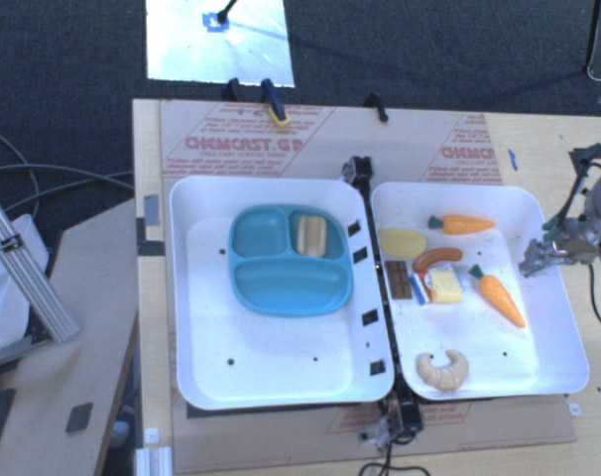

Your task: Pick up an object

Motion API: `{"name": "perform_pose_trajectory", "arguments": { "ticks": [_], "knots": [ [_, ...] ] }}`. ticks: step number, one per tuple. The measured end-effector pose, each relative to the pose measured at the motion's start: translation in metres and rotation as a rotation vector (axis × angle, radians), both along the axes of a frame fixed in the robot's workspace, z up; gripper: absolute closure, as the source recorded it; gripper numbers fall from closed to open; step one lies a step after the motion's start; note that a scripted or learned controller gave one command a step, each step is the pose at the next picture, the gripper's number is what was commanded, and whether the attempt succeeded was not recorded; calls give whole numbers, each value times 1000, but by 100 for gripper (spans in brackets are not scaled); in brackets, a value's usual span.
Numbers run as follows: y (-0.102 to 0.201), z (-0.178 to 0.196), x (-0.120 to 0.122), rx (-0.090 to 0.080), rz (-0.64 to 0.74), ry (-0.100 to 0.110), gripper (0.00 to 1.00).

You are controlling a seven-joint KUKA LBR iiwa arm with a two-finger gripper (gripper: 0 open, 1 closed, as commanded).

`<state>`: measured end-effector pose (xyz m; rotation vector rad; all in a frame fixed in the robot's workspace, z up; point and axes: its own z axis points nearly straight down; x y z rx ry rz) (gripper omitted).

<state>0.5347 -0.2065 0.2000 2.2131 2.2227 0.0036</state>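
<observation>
Right bin [563, 365] – carrot [501, 298] lies just left of jaws [535, 259] at rim; jaw state unclear.

A robotics lab: plywood bench [320, 132] with clamps [275, 102], taped white bins [196, 296], loose cables [23, 177].

- arm enters from right edge of camera view, mostly cut off, only wrist end visible
- gripper [535, 258] at right side of frame, pointing left and down
- fingers too small and blurred to read
- nothing seen between them
</observation>
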Motion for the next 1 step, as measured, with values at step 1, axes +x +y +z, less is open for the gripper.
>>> {"name": "perform_pose_trajectory", "arguments": {
  "ticks": [1],
  "knots": [
    [0, 26, 1, 1, 1, 1, 100]
  ]
}}
